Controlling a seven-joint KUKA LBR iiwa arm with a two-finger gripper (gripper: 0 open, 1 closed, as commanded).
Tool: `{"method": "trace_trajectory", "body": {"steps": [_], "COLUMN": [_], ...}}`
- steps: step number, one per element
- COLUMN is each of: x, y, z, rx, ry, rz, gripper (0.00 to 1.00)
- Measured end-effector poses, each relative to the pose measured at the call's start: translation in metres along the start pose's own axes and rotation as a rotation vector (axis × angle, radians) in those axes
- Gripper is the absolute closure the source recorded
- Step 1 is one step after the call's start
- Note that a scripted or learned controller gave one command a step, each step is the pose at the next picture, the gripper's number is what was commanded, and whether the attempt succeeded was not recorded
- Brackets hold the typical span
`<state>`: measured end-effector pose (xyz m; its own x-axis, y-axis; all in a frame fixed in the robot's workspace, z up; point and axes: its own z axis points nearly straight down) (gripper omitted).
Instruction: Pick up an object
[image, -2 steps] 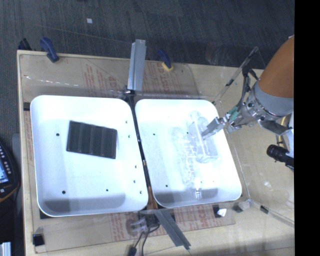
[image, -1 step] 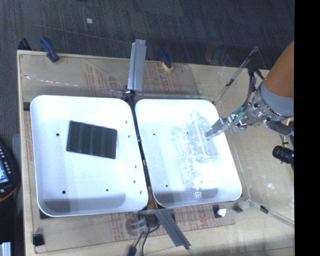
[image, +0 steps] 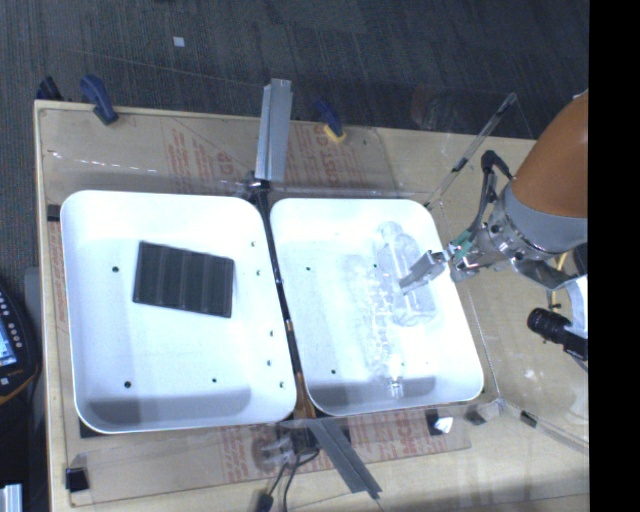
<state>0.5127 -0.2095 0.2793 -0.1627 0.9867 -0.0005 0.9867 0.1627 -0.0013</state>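
Observation:
A dark grey ribbed rectangular pad (image: 185, 279) lies flat in the left bin (image: 90, 330). In the right bin (image: 320, 300) lie clear plastic items: a transparent bottle (image: 400, 250) toward the right side and a second clear, bumpy piece (image: 372, 318) beside it, running toward the front. My gripper (image: 425, 268) reaches in from the right over the bin's right rim and sits at the clear bottle's upper right side. Nothing is seen lifted off the bin floor.
A grey metal bar (image: 273, 130) stands at the back between the bins, and another bracket (image: 340, 460) sits at the front. Blue clamps (image: 100, 100) hold the bench's back edge. The arm's body (image: 550, 190) and cables hang over the bench's right side.

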Motion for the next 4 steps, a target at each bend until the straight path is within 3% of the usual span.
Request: {"method": "trace_trajectory", "body": {"steps": [2, 4], "x": [-0.005, -0.003], "y": [0.020, 0.006], "z": [-0.005, -0.025], "rx": [-0.002, 0.001], "ry": [-0.001, 0.001], "rz": [-0.032, 0.016], "gripper": [0.00, 0.00]}}
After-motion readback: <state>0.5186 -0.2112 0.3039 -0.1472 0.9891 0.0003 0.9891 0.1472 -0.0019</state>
